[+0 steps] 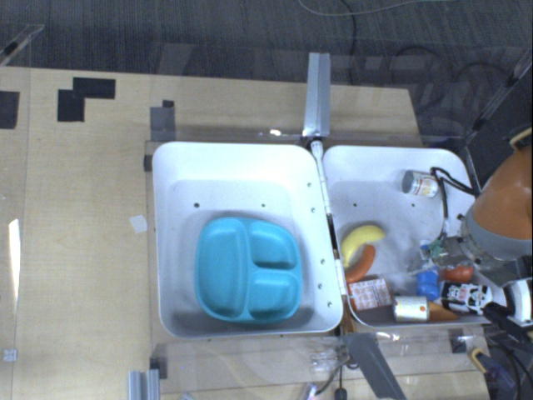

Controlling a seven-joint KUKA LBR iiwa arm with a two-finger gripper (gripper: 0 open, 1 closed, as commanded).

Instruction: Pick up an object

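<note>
Gripper (441, 252) sits low at the right bin's (366, 169) right side amid clutter, its grip state unclear from here, with the banana (361, 238) lying to its left, long axis slanting toward the bin divider.

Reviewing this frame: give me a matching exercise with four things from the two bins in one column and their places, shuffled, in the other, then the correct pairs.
Things
1. blue divided tray
2. banana
3. small can
4. white cylinder

Places
A. near the front edge of the right bin
B. alone in the left bin
C. far part of the right bin, toward its right wall
D. right bin, close to the divider between the bins

Pairs: 1-B, 2-D, 3-C, 4-A
</note>
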